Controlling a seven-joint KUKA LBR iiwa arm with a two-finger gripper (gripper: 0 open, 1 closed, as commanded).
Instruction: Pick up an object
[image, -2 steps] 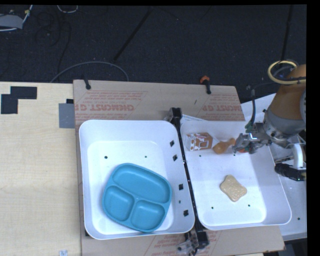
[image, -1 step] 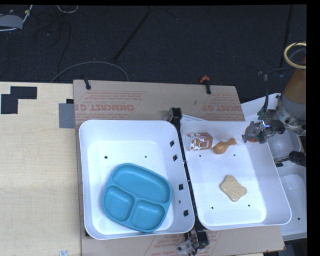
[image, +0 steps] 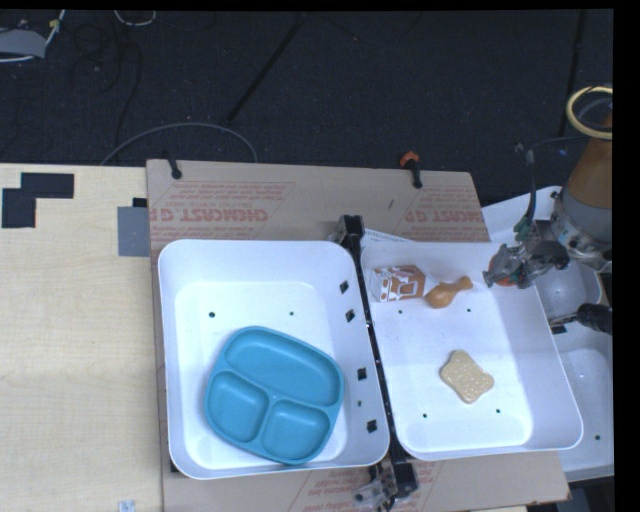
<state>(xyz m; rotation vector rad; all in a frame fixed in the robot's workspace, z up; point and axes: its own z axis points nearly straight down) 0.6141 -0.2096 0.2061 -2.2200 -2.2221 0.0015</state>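
Farthest left of the pincer, well apart from it: pale wooden bench top (image: 70, 330), with black and grey marks near its upper edge. Next toward the pincer, a brown cardboard sheet (image: 270, 205) with red print, lying under both bins.

On that sheet, the left white bin (image: 165, 300), far from the pincer. Inside it, a blue divided tray (image: 272, 395) with three compartments, lying flat in the lower part of the bin, well left of and below the pincer.

Then the right white bin (image: 430, 330), touching the left one along a black clipped seam. In its upper part, a small brown-and-white packet (image: 399, 284), left of the pincer and at about its height. Just beside that packet, nearer the pincer, a tan drumstick-shaped toy (image: 447, 292), close to the pincer's left but apart from it. Lower down, a beige cracker-shaped piece (image: 466, 377), below and slightly left of the pincer, alone on the bin floor.

At the upper right rim of the right bin, the pincer (image: 510, 268) itself, dark and small. Released or clenched: cannot tell from this slant. Nothing seen in its grasp. Behind it to the right, the grey arm (image: 590, 190) with its orange band.
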